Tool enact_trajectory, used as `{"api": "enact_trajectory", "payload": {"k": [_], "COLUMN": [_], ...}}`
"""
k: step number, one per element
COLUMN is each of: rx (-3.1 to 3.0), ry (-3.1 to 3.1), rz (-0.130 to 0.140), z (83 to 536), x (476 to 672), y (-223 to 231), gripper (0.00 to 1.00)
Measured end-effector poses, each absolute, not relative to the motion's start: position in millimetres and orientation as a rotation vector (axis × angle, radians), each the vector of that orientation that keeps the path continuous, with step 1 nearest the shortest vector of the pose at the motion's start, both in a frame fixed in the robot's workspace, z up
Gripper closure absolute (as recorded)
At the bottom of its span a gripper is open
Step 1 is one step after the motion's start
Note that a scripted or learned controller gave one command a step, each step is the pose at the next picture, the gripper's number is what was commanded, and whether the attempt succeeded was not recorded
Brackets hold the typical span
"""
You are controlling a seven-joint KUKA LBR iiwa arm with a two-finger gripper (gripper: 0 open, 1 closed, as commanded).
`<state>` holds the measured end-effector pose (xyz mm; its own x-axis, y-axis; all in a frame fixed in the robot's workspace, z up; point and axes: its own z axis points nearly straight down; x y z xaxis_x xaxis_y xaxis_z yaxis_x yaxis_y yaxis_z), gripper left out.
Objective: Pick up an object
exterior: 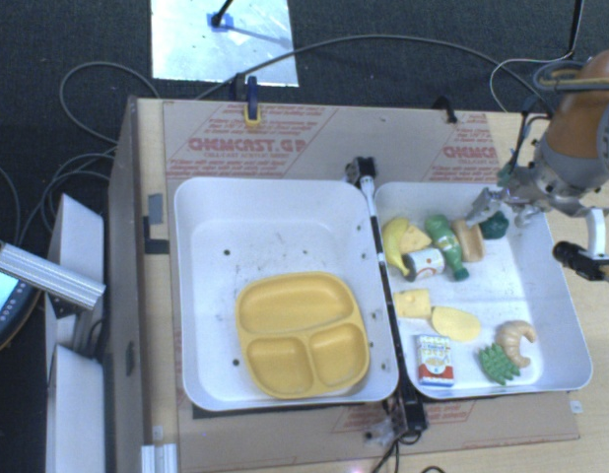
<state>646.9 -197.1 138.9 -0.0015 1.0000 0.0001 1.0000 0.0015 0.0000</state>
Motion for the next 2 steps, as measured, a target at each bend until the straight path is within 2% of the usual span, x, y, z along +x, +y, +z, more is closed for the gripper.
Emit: {"api": "enact_trajectory", "payload": {"k": [1, 2], "rx": [-2.226, -2.222], "ry": [-2.227, -2.225], "rz": [0.000, -0.001], "z": [104.1, 85.2], "x": [648.0, 620.6], "y": [-171.2, -153.3], "gripper": [0.00, 0.00]}}
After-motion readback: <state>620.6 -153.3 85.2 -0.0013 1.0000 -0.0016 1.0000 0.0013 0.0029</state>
